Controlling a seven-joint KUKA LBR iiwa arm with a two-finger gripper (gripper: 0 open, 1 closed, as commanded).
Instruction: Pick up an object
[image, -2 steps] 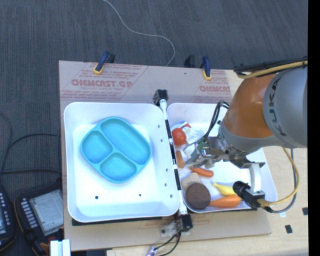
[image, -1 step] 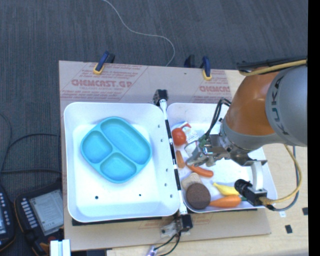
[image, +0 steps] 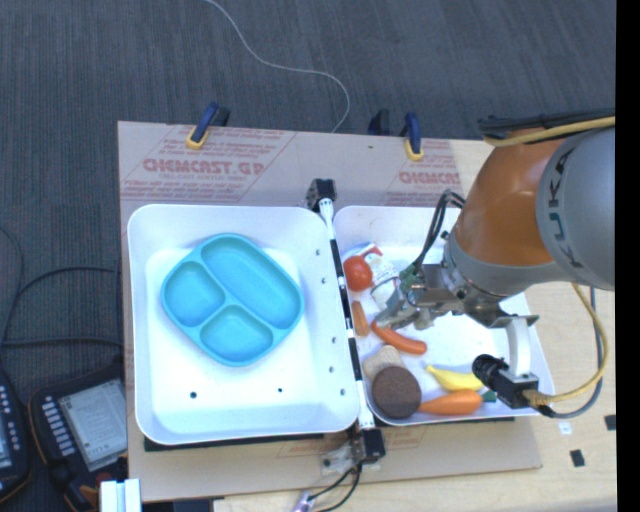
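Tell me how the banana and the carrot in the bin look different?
The banana is yellow and curved; the carrot is orange and straighter. The banana lies above the carrot in the view, which sits nearer the bin's bottom rim. Both are long, thin toy foods lying flat in the right bin.

Even, bright overhead light; the 2 white bins (image: 240, 225) glare nearly to overexposure. Soft shadow lies beneath the arm (image: 540, 215) at right. Focus is moderately soft throughout; fine detail blurs.
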